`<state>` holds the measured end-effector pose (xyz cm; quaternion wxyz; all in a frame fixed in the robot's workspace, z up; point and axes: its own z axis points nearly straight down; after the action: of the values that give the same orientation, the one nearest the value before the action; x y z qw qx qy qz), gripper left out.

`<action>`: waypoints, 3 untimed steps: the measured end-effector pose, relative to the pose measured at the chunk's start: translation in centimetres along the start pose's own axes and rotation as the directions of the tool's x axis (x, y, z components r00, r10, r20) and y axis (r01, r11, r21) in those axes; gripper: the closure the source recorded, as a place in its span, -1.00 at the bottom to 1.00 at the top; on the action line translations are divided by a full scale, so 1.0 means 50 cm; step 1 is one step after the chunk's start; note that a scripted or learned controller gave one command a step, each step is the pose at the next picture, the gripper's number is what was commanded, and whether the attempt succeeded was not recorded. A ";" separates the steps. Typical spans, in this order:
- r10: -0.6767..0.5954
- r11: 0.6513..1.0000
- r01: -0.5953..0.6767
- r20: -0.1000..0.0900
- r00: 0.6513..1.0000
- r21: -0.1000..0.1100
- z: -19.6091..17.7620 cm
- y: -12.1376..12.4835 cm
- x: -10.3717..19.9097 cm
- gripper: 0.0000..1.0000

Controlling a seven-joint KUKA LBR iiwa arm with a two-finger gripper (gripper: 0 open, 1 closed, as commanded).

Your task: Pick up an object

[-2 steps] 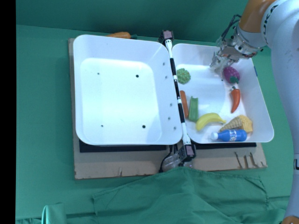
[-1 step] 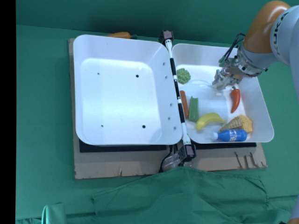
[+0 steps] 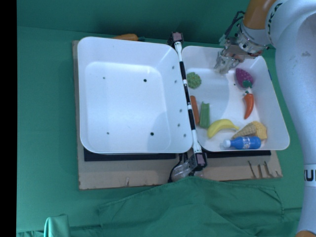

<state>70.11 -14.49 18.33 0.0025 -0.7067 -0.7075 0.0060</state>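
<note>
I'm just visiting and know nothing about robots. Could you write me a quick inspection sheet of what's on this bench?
Surface: two white bins, left bin and right bin, on cardboard over green cloth.
Job's things: in the right bin, green ball, purple fruit, chili, carrot, green pod, banana, cone, blue bottle.
Clutter: orange item behind the left bin.
Grippers: tool over the right bin's far edge, holding nothing visible.
Cables: wires at the wrist.
Surroundings: green drape in front.

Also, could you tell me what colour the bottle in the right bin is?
Blue bottle with a white cap, in the camera view.
</note>
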 end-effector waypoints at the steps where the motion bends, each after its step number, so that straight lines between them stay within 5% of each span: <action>1: 0.006 1.000 -0.006 0.000 1.000 -0.025 -0.139 0.000 -0.055 1.00; 2: 0.007 1.000 -0.007 -0.002 1.000 -0.010 -0.021 -0.052 -0.088 1.00; 3: 0.000 1.000 0.000 0.001 1.000 -0.022 -0.004 -0.020 0.024 1.00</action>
<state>69.12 -13.27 18.52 -0.0057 -0.7067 -0.7075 -0.0013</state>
